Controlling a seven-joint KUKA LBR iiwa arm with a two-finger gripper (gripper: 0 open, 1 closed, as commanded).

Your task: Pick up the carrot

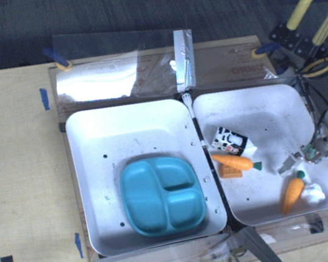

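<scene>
Nearest the camera, along the lower rim of the right bin (257,97), a carrot (292,192) lies tilted, its thick end up and to the right, where a bit of green shows, and its tip pointing down-left. Just beside it on the right, touching or nearly so, sits a small white object (313,195). Farther up, against the left wall of the same bin, a second carrot (234,162) lies nearly level with its green stub to the right; a small orange block (231,173) rests right under it and a black-and-white patterned card (230,140) just above. The gripper (292,162) reaches in from the right edge, above and close to the lower carrot; nothing sits between its fingers, and their spread cannot be made out. The left bin (90,133) holds a blue divided plate (161,193).
</scene>
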